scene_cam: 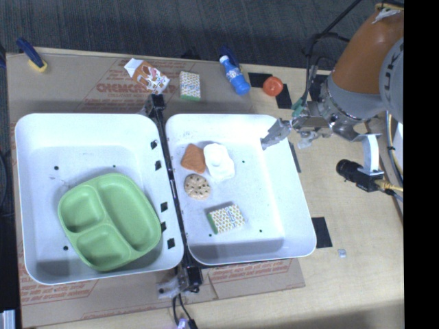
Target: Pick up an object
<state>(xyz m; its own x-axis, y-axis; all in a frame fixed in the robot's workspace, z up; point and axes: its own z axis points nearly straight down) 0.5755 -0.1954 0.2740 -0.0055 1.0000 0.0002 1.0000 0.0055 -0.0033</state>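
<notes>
Your green 3-compartment plastic tray (108,220) fills the left bin (27,136). In the right bin (274,204), the white object (219,160) lies at 12 o'clock of the round speckled cookie (197,186). The gripper (273,136) hovers at that bin's 2 o'clock rim; you cannot tell its state.

A single fixed camera hangs above the tabletop (357,252) and looks down at a slant, far enough off to take in both white bins whole. The left bin (41,142) and right bin (274,204) fill the middle of the frame, dark floor runs along the top, and the arm (367,74) enters from the right edge.
</notes>
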